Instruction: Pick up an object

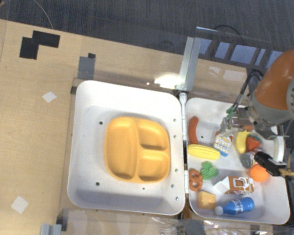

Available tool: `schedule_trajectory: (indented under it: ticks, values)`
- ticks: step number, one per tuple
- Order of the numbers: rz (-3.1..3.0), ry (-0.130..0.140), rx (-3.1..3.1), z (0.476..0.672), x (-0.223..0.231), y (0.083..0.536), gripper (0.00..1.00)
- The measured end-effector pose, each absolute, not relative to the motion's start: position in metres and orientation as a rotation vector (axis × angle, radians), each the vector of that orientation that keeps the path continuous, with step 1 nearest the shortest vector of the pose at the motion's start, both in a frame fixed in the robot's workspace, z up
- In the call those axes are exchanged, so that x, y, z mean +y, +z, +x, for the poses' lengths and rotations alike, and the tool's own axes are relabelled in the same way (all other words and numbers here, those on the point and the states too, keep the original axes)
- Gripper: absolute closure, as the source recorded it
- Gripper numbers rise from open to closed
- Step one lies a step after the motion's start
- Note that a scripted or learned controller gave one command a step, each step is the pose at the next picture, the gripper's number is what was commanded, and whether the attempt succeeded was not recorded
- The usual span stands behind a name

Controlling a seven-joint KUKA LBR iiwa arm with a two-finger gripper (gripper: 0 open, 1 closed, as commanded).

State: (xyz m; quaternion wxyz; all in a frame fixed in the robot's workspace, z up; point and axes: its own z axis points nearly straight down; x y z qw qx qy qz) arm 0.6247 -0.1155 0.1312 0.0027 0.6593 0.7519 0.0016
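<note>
Two white bins: the left bin (77,148) holds a yellow divided tray (136,148), the right bin (281,210) a clutter of toy food. Gripper (232,120) hangs above a small carton (222,142) beside the corn cob (203,152); its state cannot be told. Step: approach; next, a descent and clean closure on one item

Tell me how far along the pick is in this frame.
Done: the arm has reached over the right bin, with the gripper low above a small carton. In hand: nothing visibly held. Left: gripping and lifting an item; the corn cob, sausage, orange ball and blue bottle all lie in the bin.
</note>
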Motion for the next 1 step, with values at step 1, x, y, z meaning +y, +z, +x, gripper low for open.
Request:
schedule_trajectory:
  ticks: [1]
  values:
    - [2.068, 0.005, 2.358, 0.6247, -0.1154, 0.1311, 0.0]
